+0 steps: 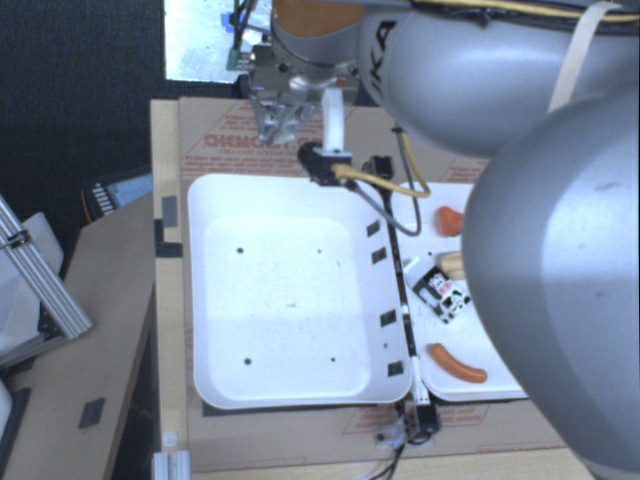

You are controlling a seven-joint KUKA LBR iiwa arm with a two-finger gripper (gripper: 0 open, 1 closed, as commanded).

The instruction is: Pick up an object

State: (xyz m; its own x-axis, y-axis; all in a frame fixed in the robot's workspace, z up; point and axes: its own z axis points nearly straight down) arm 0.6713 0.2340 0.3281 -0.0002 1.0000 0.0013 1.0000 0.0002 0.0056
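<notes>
- The gripper [277, 128] hangs at the top of the camera view, above the cardboard [215, 138] just past the far rim of the left bin [290, 298], at about 12 o'clock from that bin's middle.
- Its fingers point down and look narrow, close together; nothing shows between them, so the gripper carries nothing. Their tips are blurred, so the exact gap cannot be told.
- The objects to pick lie in the right bin [455, 383], partly hidden under the big grey arm [500, 78].
- An orange sausage-like piece [458, 362] lies near that bin's near rim, its long axis running from 10 to 4 o'clock.
- A small black-and-white toy [442, 293] sits just above it, beside a pale object [452, 262]; an orange-red item [450, 220] lies farther up.
- From the fingers, all of these lie at about 4 to 5 o'clock, well apart, across the left bin's corner and the divider between the bins.
- Judged from this, the coming move needs a long sweep toward 4 o'clock, then a descent with the fingers set across the chosen thing's short side.
</notes>
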